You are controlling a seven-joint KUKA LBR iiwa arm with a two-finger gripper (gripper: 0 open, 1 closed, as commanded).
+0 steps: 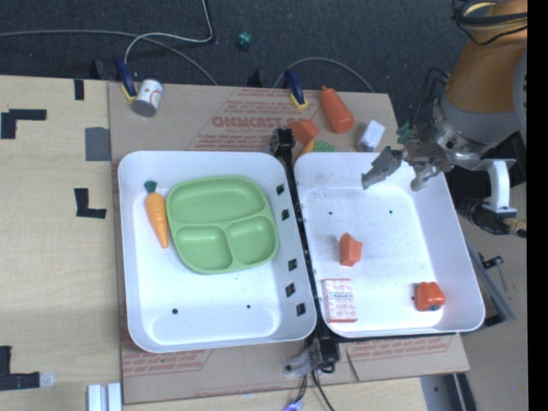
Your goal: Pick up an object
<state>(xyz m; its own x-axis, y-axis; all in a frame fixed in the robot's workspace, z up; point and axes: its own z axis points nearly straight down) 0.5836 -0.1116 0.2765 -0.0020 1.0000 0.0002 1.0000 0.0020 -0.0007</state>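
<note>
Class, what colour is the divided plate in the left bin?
Light green plate, seen plainly in the camera view.

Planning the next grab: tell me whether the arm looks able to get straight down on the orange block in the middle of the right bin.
Probably yes. The orange block lies alone on bare bin floor, apart from the card, and the pincer hangs over the same bin.

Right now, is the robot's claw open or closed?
Open. The gripper has two fingers spread apart above the right bin, nothing between them.
</note>
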